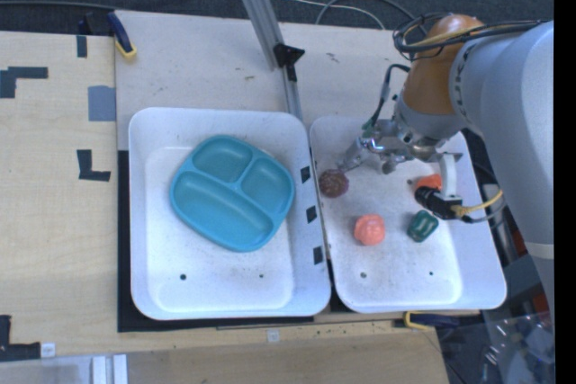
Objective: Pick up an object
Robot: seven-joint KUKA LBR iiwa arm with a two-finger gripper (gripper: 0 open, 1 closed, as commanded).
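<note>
Objects for the pick sit in the right bin (477, 283); going left to right: left bin (153, 274) holds a blue divided plate (232, 192), lying flat near its centre. Right bin: brown ball (334, 183) by the left wall, orange-pink ball (369, 229) lower middle, green block (421, 226) to its right, small orange piece (428, 183) above the green block, partly hidden by the wrist hardware. Gripper (355, 156) is low over the bin's upper left, tips just beside the brown ball, nothing visibly held. Finger spread: can't tell from this angle.
</note>
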